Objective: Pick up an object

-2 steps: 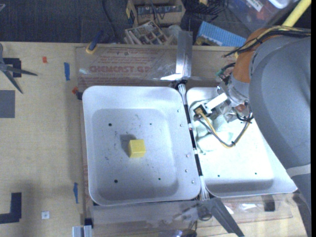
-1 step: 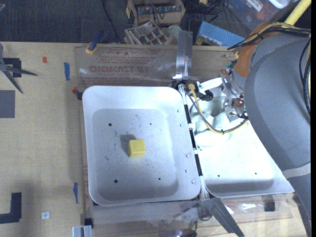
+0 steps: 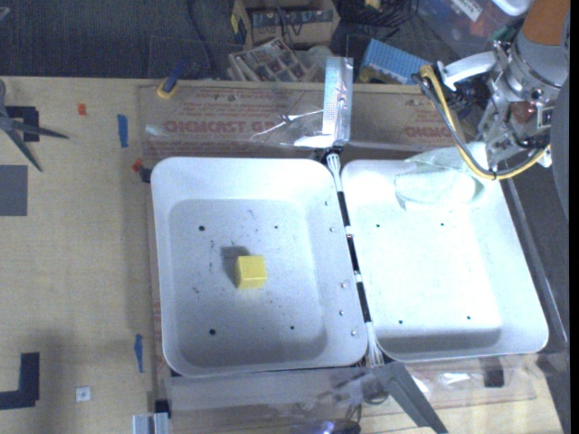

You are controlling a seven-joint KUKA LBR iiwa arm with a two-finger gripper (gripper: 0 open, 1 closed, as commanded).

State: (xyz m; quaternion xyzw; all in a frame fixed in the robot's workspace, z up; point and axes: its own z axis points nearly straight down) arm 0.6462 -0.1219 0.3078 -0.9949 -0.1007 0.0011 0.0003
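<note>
1. Two shallow white bins side by side on the bench (image 3: 72, 242): left bin (image 3: 181, 188) and right bin (image 3: 507, 324), meeting at a centre seam. Risk: the raised walls and seam could catch the arm on a low crossing.
2. One KUKA arm (image 3: 552, 12), grey with orange band, at upper right, over the far corner of the right bin. Its gripper (image 3: 507, 147) hangs there among yellow cables (image 3: 452, 125); state of the fingers: cannot tell, nothing seen pinched.
3. One clear plastic piece (image 3: 434, 183), far part of the right bin, just beside the gripper. Risk: a descent here may close on this flimsy film, which could slip free.
4. One yellow cube (image 3: 251, 271), mid-floor of the left bin, well apart from the gripper. Risk: small target; a slight misalignment would likely knock it aside or miss it.
</note>
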